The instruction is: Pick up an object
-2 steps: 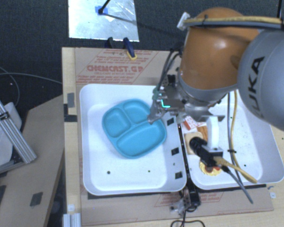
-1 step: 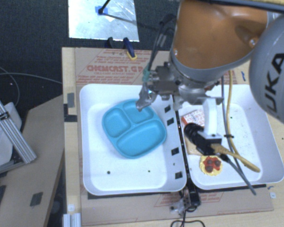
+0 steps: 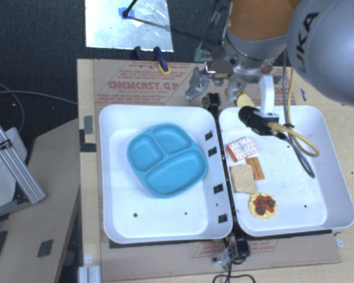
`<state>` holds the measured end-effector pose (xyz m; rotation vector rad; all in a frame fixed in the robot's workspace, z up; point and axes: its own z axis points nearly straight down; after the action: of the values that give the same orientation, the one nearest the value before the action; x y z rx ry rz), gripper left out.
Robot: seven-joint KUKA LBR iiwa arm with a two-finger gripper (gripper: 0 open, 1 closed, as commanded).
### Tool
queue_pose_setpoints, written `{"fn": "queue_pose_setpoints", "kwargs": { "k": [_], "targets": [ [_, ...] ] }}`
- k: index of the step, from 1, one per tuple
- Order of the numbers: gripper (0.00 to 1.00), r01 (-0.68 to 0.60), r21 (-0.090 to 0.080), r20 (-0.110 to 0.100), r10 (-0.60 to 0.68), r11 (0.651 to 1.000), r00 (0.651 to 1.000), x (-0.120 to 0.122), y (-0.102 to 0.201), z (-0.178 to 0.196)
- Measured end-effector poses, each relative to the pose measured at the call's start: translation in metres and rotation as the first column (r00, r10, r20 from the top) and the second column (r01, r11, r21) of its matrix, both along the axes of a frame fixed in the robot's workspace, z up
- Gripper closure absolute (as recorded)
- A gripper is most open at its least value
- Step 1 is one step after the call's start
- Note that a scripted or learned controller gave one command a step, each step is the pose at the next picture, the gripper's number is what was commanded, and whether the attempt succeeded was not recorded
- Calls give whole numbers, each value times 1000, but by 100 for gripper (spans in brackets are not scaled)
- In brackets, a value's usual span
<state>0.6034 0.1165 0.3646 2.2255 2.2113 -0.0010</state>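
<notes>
While the gripper (image 3: 209, 90) hangs over the back rim where the two bins meet, I cannot tell whether it is spread or closed; it holds nothing that I can see.

Nearest it, in the right bin (image 3: 318, 187), lie the likely targets, bunched by the inner wall: one red-and-white packet (image 3: 243, 150); one orange strip (image 3: 256, 168); one tan bread slice (image 3: 243, 179) just beside the strip; one round tart with red topping (image 3: 263, 205) a little apart.

All four are flat and low, so a closing grasp may skid over them, or catch two neighbours at once; a descent close to the wall may strike the rim.

Further out, the left bin (image 3: 115, 217) holds one blue divided plate (image 3: 167, 159); it is probably too broad to grip except at its edge.
</notes>
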Motion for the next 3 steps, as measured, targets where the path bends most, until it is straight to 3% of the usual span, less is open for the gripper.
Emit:
{"fn": "queue_pose_setpoints", "kwargs": {
  "k": [1, 2, 3],
  "targets": [
    [0, -21, 10, 4, 21, 1000, 1000, -49, 95, 59],
    [100, -14, 6, 4, 14, 1000, 1000, -46, 89, 67],
    [100, -16, 4, -8, 16, 1000, 1000, -120, 120, 24]
  ]
}}
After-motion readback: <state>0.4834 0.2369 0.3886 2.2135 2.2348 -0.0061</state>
